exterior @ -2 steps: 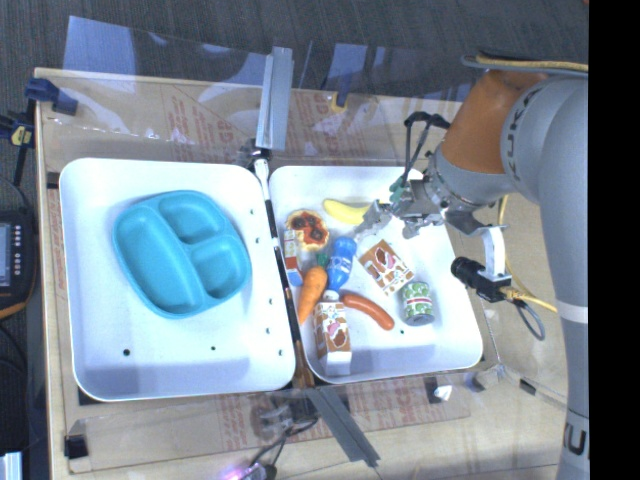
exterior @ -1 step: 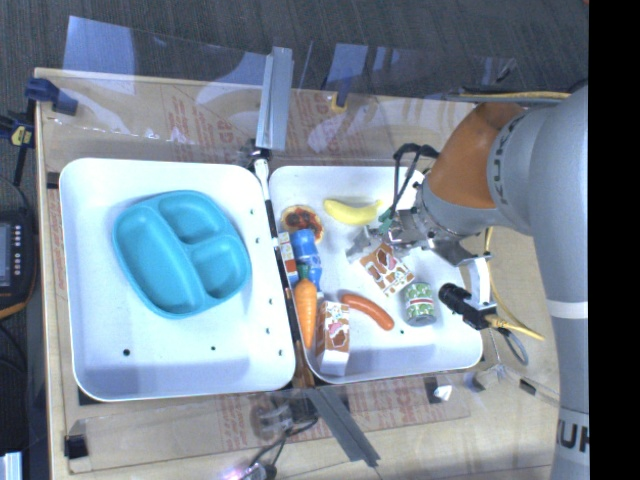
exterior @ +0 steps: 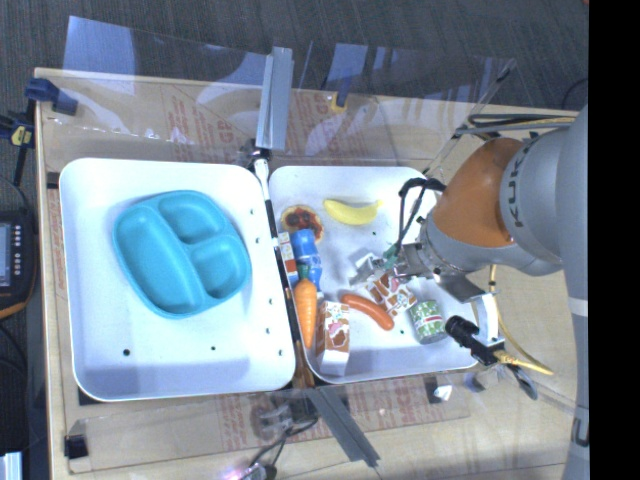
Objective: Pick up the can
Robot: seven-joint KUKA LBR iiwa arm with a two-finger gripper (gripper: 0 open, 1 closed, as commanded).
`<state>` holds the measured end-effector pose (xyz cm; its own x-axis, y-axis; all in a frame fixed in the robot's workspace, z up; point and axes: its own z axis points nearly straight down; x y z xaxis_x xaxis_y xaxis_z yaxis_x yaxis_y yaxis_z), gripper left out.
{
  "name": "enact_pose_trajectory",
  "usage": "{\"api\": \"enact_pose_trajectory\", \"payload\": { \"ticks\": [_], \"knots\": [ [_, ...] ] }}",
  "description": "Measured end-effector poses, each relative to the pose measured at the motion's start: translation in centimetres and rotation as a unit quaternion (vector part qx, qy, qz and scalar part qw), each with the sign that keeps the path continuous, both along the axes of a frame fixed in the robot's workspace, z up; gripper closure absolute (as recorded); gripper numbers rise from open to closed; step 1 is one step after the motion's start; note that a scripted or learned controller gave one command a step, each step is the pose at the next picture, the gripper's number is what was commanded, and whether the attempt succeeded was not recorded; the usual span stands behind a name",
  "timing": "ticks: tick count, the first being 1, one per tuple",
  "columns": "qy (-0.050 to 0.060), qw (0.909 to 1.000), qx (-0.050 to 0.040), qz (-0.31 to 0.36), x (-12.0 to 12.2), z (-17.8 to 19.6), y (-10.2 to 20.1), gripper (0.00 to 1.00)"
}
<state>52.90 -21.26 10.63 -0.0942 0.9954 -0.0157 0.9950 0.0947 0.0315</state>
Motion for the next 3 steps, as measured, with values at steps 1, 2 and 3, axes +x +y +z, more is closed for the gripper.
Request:
{"api": "enact_pose_trajectory", "payload": {
  "ticks": [1,2,3],
  "knots": [
    [0.016,0.9963,0.0073,-0.084,3.5,-1.3,0.2,0.00],
    [0.018,0.9936,0.0088,-0.111,-2.5,-1.5,2.0,0.00],
    [0.018,0.9939,0.0083,-0.109,-2.4,-0.5,1.9,1.00]
  ]
}}
